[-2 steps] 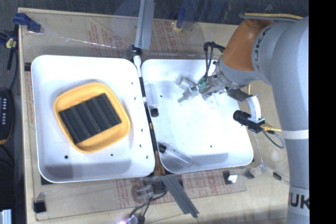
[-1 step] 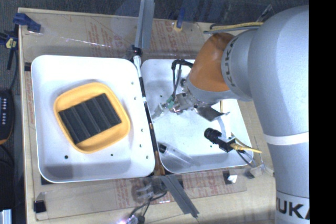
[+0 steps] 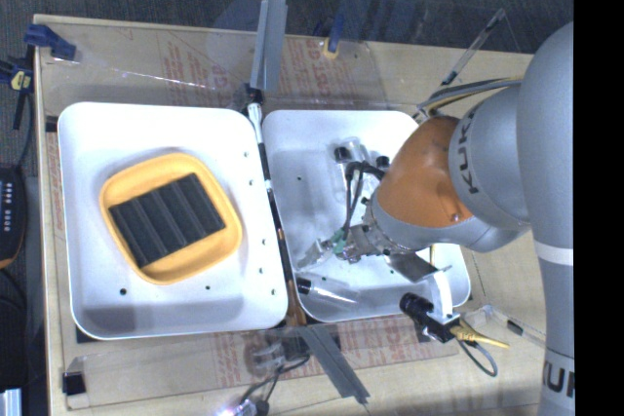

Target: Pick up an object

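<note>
Yellow tray (image 3: 172,215) with a black ribbed insert lies in left bin (image 3: 78,287), tilted, rounded corners, smooth plastic rim, dark grooved centre. My gripper (image 3: 343,246) is down in right bin (image 3: 292,161), near its middle, over small glinting clear bits too blurred to name. Can't tell my claw's state. Orange band (image 3: 419,178) on my wrist looks glossy; grey arm (image 3: 512,170) shell is matte, letters "KU" readable on it. Both bins are white, shallow and smooth.
</note>
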`<state>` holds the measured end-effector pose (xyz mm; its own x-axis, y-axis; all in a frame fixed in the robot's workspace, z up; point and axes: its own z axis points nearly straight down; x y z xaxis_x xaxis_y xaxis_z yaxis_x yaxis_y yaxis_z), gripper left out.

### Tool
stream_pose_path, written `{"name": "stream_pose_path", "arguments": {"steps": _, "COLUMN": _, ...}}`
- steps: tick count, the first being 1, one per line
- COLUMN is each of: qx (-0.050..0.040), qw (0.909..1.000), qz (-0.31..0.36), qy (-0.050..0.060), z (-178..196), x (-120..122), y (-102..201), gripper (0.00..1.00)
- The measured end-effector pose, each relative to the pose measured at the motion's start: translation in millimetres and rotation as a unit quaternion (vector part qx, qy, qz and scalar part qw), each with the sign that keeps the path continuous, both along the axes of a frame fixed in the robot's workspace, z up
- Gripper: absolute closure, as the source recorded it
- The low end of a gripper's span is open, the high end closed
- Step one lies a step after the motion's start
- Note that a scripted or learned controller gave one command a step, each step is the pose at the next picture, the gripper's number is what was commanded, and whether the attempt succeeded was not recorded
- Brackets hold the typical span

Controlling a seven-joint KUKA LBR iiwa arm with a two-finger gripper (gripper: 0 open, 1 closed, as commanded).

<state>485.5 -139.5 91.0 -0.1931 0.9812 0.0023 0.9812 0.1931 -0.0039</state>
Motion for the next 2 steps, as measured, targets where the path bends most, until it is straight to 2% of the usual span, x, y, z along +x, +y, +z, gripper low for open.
{"name": "stream_pose_path", "arguments": {"steps": 1, "qx": -0.0005, "qw": 0.9911, "qz": 0.133, "qy": -0.003, "z": 101, "x": -3, "y": 51, "gripper": 0.00}}
{"name": "stream_pose_path", "arguments": {"steps": 2, "qx": -0.0003, "qw": 0.9757, "qz": 0.219, "qy": -0.002, "z": 57, "x": 50, "y": 35, "gripper": 0.00}}
